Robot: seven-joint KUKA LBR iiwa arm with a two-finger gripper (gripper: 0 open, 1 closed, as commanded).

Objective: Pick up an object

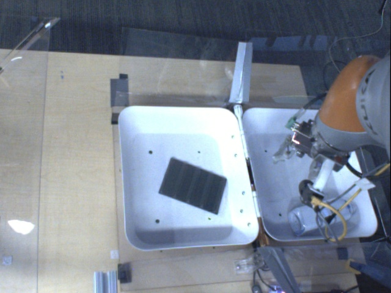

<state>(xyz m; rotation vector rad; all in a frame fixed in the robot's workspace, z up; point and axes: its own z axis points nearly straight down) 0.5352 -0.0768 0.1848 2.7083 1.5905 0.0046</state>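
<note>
- From the camera view, the pale wooden counter [67,163] carries two shallow white bins side by side. A grey metal strip [242,72] runs back from the seam between them. A small black bracket [122,83] sits at the left bin's far-left corner.
- The arm [348,102], with its orange band, reaches in from the right and covers the right bin's far-right part.
- The left bin [183,112] holds one thing, a dark slab [192,186]. Nothing stands over it.
- The slab is flat, rectangular and near black, with faint ribs along its face. It lies askew near the bin's middle, clear of every wall.
- The right bin [266,130] has the claw [292,146] over its middle, well apart from the slab.
- I cannot tell whether the claw is open or closed. Nothing is seen gripped in it.
- A small greyish thing [299,220], blurred and partly see-through, lies near that bin's front wall.
</note>
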